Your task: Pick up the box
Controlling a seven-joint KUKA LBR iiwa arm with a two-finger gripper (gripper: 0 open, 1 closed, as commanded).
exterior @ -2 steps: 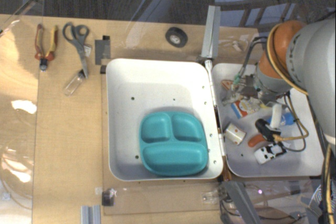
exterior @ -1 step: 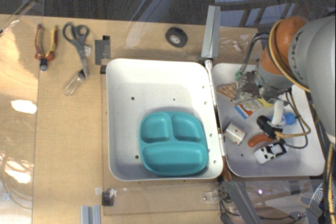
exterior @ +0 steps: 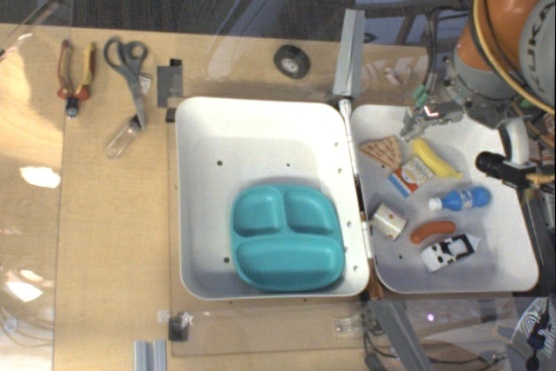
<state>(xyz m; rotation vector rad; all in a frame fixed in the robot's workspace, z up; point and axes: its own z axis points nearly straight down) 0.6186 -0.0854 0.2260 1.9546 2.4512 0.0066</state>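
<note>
A small red, white and blue box (exterior: 411, 176) lies in the right bin (exterior: 521, 274), between a yellow banana (exterior: 436, 159) and a tan waffle-like wedge (exterior: 385, 152). A small white block (exterior: 388, 221) rests near the bin's left wall. My gripper (exterior: 422, 117) hangs over the far part of the right bin, just beyond the banana and apart from the box. Nothing shows in its grasp.
In the right bin there are also a blue bottle (exterior: 460, 201), a red sausage (exterior: 432, 231) and a black-and-white toy (exterior: 449, 250). The left bin (exterior: 208, 187) holds a teal divided plate (exterior: 287, 237). Scissors (exterior: 130, 74), pliers (exterior: 74, 74) and a tape roll (exterior: 292, 61) lie on the bench.
</note>
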